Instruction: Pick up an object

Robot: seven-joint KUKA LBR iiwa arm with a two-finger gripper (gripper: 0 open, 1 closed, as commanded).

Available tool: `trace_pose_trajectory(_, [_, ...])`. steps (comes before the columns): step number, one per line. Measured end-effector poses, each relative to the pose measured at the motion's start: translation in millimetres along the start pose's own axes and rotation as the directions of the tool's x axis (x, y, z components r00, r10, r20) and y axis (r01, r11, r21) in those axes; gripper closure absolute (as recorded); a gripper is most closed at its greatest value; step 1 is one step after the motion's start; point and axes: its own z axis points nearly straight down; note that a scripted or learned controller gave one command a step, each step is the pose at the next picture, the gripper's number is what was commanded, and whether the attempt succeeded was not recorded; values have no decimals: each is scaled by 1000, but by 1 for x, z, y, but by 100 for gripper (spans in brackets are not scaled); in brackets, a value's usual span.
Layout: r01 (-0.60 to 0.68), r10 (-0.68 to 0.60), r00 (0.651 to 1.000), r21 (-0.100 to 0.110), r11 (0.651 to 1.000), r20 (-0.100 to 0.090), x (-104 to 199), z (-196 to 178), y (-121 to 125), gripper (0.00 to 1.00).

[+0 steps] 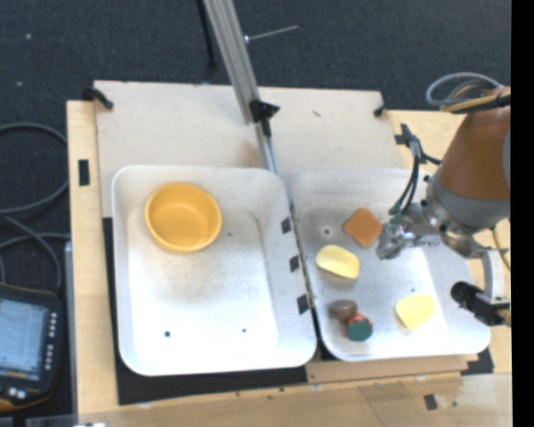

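Two shallow white bins are seen side by side on the bench. The left bin [205, 327] contains a yellow bowl [183, 217] near its far left corner. The right bin [338, 194] contains an orange block [364, 227], a pale yellow piece [337, 261], a second yellow piece [416, 310], a brown lump [342, 309] and a green and red item [359, 327] touching it. The gripper [390, 241] is positioned over the right bin, just beside the orange block; whether it is spread or closed cannot be told, and nothing is seen held.
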Motion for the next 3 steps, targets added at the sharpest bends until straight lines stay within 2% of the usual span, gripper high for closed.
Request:
trace_pose_trajectory(1, [1, -1, 1000, 0, 1000, 0, -1, -54, 3, 100])
trace_pose_trajectory(2, [3, -3, 1000, 8, 1000, -2, 47, -39, 5, 100])
trace_pose_trajectory(3, [3, -3, 1000, 8, 1000, -3, 97, -40, -5, 100])
